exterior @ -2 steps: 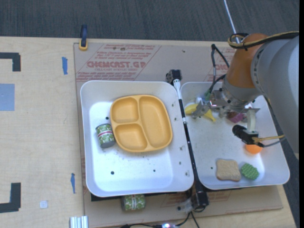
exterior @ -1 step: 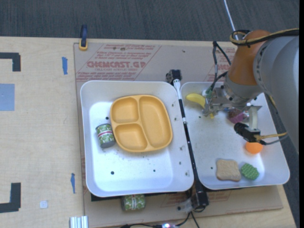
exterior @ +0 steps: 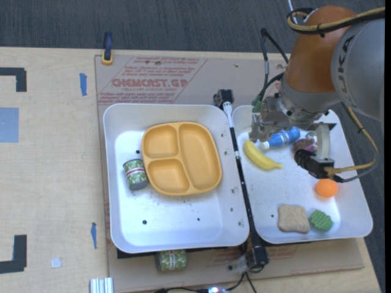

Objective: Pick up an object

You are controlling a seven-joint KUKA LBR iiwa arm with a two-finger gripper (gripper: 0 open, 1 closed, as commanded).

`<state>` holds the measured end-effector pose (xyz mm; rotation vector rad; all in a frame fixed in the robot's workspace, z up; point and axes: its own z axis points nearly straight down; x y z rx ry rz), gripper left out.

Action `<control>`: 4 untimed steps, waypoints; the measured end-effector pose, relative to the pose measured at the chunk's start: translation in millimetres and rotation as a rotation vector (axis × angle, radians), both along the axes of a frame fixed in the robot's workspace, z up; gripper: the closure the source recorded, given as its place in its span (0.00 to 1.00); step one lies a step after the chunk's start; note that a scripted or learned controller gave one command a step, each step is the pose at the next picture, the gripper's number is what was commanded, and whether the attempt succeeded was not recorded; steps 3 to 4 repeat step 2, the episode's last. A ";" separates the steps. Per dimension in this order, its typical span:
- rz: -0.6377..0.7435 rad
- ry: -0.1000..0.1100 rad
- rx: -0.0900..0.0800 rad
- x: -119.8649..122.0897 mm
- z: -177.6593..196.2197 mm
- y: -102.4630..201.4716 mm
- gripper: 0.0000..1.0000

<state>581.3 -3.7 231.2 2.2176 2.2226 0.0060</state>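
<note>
The right bin (exterior: 360,218) holds a yellow banana (exterior: 261,156), a blue bottle (exterior: 285,138) with a white cap, an orange ball (exterior: 327,188), a slice of toast (exterior: 293,218) and a green bumpy piece (exterior: 321,220). My gripper (exterior: 261,133) hangs low over the bin's far left part, just above the banana's upper end and right beside the bottle's cap. The grey wrist and orange band cover the bin's far side. Nothing visibly hangs from the gripper.
The left bin (exterior: 122,224) carries a yellow divided plate (exterior: 181,157) and a small green-labelled can (exterior: 135,174) at its left. Another can (exterior: 171,260) lies on the bench in front of the bins. A dark pinkish item (exterior: 304,145) lies right of the bottle.
</note>
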 end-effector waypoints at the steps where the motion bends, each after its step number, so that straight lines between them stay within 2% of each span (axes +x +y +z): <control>1: -0.001 0.003 -0.002 -0.8 -1.2 -1.2 0.00; 2: -0.003 0.005 -0.001 -57.2 -46.8 -4.6 0.00; 4: -0.003 0.005 -0.001 -57.2 -46.8 -4.6 0.00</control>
